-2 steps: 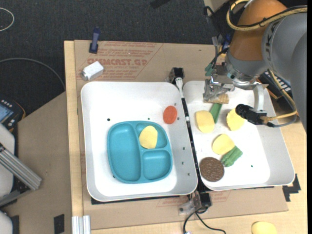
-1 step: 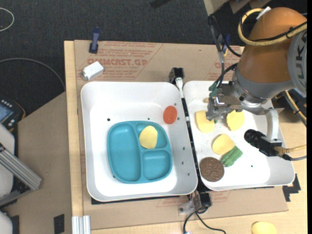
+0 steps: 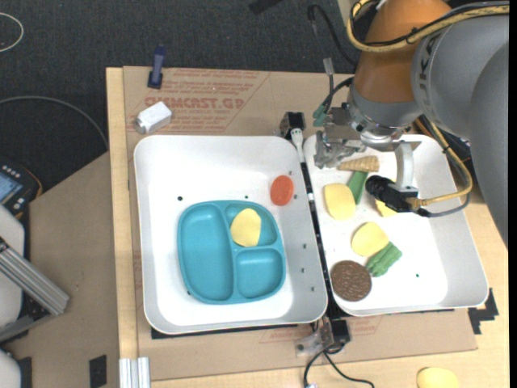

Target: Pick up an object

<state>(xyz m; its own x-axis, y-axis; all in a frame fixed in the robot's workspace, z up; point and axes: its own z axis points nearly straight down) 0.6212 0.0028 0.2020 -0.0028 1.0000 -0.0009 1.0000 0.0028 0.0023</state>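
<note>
The grey arm [image 3: 452, 63] with its orange band fills the upper right of the frame, reaching down over the top of the right bin [image 3: 452, 289]. The left bin [image 3: 161, 297] sits in the middle of the frame and carries a blue divided tray [image 3: 206, 257], the biggest loose thing here, with a yellow piece [image 3: 246, 227] in its upper right compartment and a small orange-red ball [image 3: 282, 190] just beyond the tray's upper right corner.

The gripper [image 3: 343, 148] hangs at the right bin's upper left corner, close against the wall between the bins. How far it stands open I cannot tell, and nothing shows as held.

Nearest it lies a tan cone-shaped piece [image 3: 359, 165], just right of the gripper; I judge it the likely pick. It looks like light, stiff toy food, probably smooth and apt to slip, so the thicker middle seems the safer hold than the tapered tip.

Crowding is the trouble: a yellow oval [image 3: 340, 201] lies just below, with a dark green piece [image 3: 356, 185] touching its right edge. Lower sit a second yellow piece [image 3: 368, 238], a green pod [image 3: 384, 259] and a brown disc [image 3: 351, 280]. The bin wall on the left leaves little room for one finger.
</note>
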